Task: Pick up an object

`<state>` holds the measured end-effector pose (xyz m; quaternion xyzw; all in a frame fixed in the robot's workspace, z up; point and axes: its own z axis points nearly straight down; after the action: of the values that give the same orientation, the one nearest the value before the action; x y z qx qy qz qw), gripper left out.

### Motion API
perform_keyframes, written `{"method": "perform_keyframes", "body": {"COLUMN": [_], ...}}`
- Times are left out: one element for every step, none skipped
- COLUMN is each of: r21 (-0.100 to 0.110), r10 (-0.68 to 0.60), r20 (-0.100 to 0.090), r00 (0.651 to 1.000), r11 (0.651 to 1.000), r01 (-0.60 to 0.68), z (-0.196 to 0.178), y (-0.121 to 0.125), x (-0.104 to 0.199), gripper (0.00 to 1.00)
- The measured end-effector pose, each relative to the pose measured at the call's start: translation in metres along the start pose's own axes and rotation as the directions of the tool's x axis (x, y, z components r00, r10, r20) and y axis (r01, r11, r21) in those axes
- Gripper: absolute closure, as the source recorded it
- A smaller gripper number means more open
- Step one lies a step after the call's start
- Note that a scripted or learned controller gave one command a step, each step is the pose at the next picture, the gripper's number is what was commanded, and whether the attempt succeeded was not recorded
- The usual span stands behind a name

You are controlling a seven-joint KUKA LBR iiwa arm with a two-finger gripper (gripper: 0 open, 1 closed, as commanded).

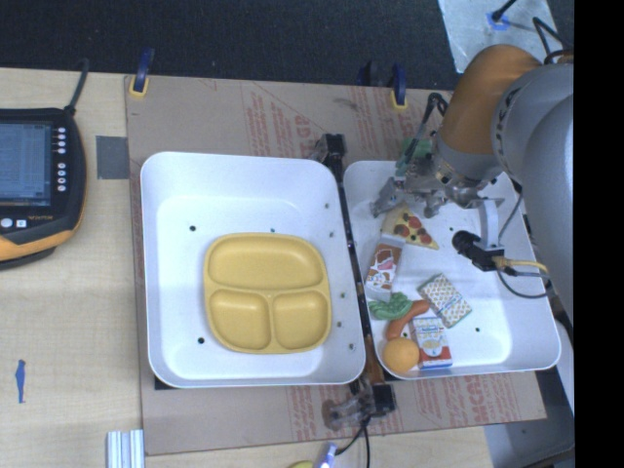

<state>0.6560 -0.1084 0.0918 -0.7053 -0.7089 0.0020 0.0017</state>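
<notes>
1. White plastic makes up both shallow bins, set side by side on a sheet of brown cardboard that covers the middle of the wooden bench.
2. Left bin: it holds a yellow divided plate with one long compartment on the far side and two smaller ones on the near side.
3. Right bin: a cluster of small toy foods lies in its left half.
   - A pizza slice sits farthest back, just beneath the gripper.
   - A small red and white carton lies nearer, close to the bin's left wall.
   - A checked packet lies tilted to the right of the carton.
   - A green leafy piece touches an orange carrot-like piece.
   - A small box with a red and blue label lies beside an orange ball in the near left corner.
4. Arm: grey with an orange band, it reaches in from the right over the far part of the right bin.
5. Gripper: it hangs low over the far left part of the right bin, above the far edge of the pizza slice. Its metal fingers seem to be spread apart with nothing between them, though the tangle of wires and brackets (all dark grey against white) makes that hard to read.
6. At the far left of the bench lies a handheld control pad with a screen and an orange rim.
7. Blue clamps hold the cardboard's far edge.
</notes>
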Motion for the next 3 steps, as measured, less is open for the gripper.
{"method": "perform_keyframes", "body": {"r21": [-0.004, -0.004, -0.004], "r10": [0.003, 0.001, 0.001], "r20": [0.000, 0.000, 0.000], "r00": [1.000, 1.000, 1.000], "r11": [1.000, 1.000, 1.000], "r01": [-0.003, -0.001, -0.001], "z": [0.000, -0.011, -0.011], "y": [0.000, 0.001, 0.001], "x": [-0.027, -0.027, -0.027], "gripper": [0.00, 1.00, 0.00]}}
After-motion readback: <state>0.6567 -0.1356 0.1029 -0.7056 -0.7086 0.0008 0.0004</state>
